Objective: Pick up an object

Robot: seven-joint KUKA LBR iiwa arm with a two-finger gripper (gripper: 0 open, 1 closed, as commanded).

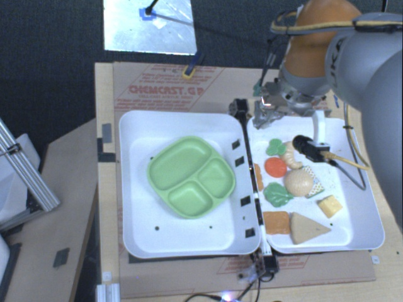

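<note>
Red print "CHEMCAST GP" on brown cardboard sheet under bins; smaller print lines unreadable

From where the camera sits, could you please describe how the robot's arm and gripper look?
The arm is bulky, rounded and grey, with a glossy orange band above the wrist. Thin dark cables loop around that band. The gripper below is a compact metallic-grey assembly with dark parts.

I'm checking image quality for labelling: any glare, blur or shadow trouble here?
Camera view: glare on the foil sheet up top; the arm looms large and soft at right, shading the right bin's far corner; the green tray and toy foods look evenly lit and fairly sharp.
</note>
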